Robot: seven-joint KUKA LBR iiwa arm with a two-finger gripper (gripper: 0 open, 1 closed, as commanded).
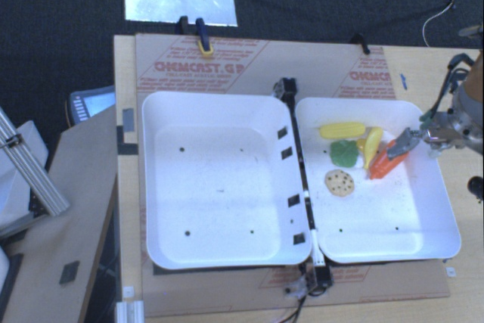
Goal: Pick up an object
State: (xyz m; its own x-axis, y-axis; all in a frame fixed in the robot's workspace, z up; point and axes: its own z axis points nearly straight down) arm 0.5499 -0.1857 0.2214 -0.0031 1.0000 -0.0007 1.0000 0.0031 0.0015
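The gripper (407,140), entering from the right on the grey arm (461,128), is hovering at the upper right of the right-hand bin (431,238), its tip lying over the upper end of the orange carrot-like piece (384,163); whether it is spread or closed, and whether it has hold of anything, cannot be told, because the tip is reading as a small grey blur against the white floor. The candidate objects are clustering in that bin's upper middle: a yellow corn-like piece (342,131), a green leafy piece (345,153), a yellow banana-like piece (371,145) pressing along the carrot, and a speckled cookie (339,182) lying just below them. The left-hand bin (151,185) is sitting alongside, joined by a row of dark clips (289,153). The main risk, as a judgement, is arising from crowding: the carrot and banana are touching, so a descent may be nudging one aside or pinching both, and a slanted, rounded piece may be slipping out on lift. The arm is being cut off at the frame's right side, and the carrot's top end is being hidden beneath the tip.
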